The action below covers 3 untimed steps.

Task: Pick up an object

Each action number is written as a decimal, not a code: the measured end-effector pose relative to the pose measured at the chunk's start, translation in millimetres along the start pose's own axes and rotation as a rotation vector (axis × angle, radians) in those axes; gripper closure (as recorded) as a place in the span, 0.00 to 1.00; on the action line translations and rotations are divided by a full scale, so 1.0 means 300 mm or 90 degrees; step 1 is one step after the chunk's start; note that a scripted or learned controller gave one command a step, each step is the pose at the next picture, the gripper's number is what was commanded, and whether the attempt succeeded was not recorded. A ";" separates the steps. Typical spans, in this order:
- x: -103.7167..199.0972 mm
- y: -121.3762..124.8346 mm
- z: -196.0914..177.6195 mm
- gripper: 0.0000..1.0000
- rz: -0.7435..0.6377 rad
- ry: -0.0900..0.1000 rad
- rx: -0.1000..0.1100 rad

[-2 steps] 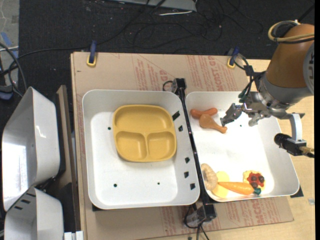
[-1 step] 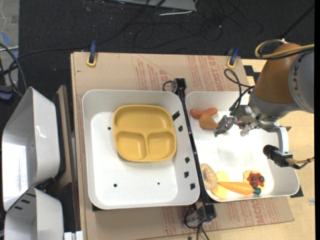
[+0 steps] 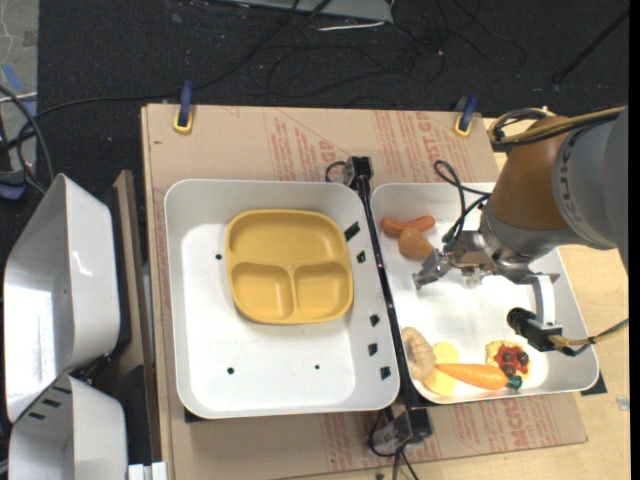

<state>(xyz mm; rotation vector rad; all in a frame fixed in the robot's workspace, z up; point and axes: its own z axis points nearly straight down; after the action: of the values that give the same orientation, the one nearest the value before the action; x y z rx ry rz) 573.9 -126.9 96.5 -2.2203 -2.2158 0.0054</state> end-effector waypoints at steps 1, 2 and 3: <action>-0.001 0.006 -0.045 1.00 0.001 -0.001 -0.004; 0.013 0.024 -0.193 1.00 -0.003 -0.001 -0.007; 0.031 0.059 -0.373 1.00 -0.004 -0.002 -0.008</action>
<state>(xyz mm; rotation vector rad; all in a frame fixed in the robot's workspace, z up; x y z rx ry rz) 592.1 -117.9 208.3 -2.2206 -2.2305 -0.0059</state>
